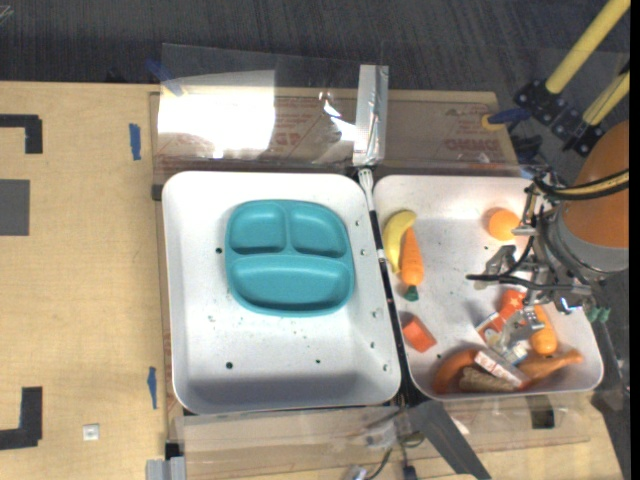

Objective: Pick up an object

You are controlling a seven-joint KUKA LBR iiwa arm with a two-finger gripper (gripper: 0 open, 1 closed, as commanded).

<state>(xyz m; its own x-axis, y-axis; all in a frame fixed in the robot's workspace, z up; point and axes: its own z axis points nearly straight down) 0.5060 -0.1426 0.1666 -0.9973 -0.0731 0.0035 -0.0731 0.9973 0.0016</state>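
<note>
The right bin [450,203] holds a yellow banana [399,230], an orange carrot [411,260], a round orange fruit [500,222] and a red block [418,335]. A brown bread-like piece [455,367] lies at the bin's front wall. My gripper [517,318] is low in the right part of this bin, among a cluster of small red, orange and white items [500,330]. A small orange ball [543,342] sits just right of it. The gripper's own parts and cables hide what lies directly under it.
The left bin [190,358] carries a teal divided plate [290,255] near its middle. A clear plastic sheet [270,118] stands behind the bins. Yellow bars [590,33] cross the far right corner. The arm's orange band [605,193] hangs over the right bin's edge.
</note>
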